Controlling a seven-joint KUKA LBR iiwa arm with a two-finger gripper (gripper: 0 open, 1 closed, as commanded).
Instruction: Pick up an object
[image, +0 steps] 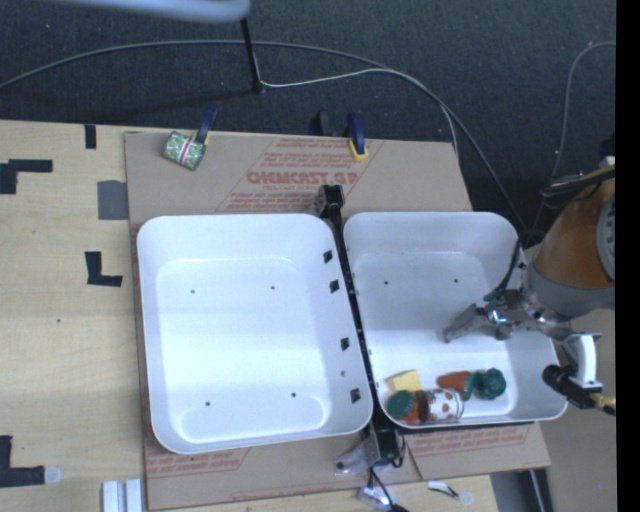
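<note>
We see two shallow white bins w/ smooth, glossy plastic walls and rounded corners, sitting side by side on a brown cardboard sheet (300, 175) w/ red print, which lies on a pale wood-look bench (55, 300) marked w/ black tape bits. The left bin (165, 260) has a bare floor w/ a few small dark dots; the right bin (420, 235) holds a small cluster of objects along its near edge: a flat yellow wedge-like piece (404, 381), a dark green rounded lump (400, 403), a white cylinder w/ red markings (443, 404) lying on its side, an orange-red oblong bit (456, 380) and a teal bumpy ball (489, 383). They sit close together, some touching; exact shapes are blurry and hard to make out. The gripper (462, 327) is over the right bin's floor, above and apart from the cluster, w/ a grey metal finger slanting down-left toward the bin middle. Nothing shows between its fingers, but we can't tell if they're wide or narrow, since the wrist hides part of them. The arm (575, 255), grey w/ an orange band, is cut off at the right. A small green-white patterned block (184, 150) lies on the cardboard's far left corner, near blue and yellow clamps (355, 135). Black clips (345, 300) line the seam between bins.
</note>
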